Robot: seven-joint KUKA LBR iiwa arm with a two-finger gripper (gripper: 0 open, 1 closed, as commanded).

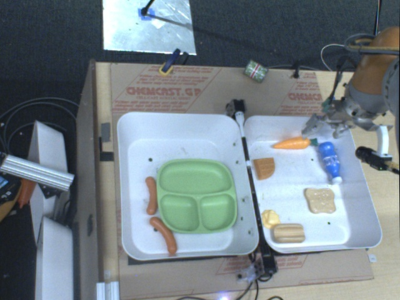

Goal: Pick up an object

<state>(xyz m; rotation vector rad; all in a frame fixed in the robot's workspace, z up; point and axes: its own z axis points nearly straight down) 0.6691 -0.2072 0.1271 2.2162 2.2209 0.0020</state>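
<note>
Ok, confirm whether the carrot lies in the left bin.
No, the carrot lies in the right bin, near its far edge.

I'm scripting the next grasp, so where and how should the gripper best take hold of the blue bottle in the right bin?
Probably across the middle of the blue bottle, coming straight down from above. It lies flat on the right bin floor, long axis running toward the camera, so closing across its narrow width seems surest. The carrot lies apart near its top end, and the gripper sits just beyond that end.

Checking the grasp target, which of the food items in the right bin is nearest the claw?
The orange carrot, at the bin's far edge right beside the claw; the other items lie farther toward the near edge.
</note>
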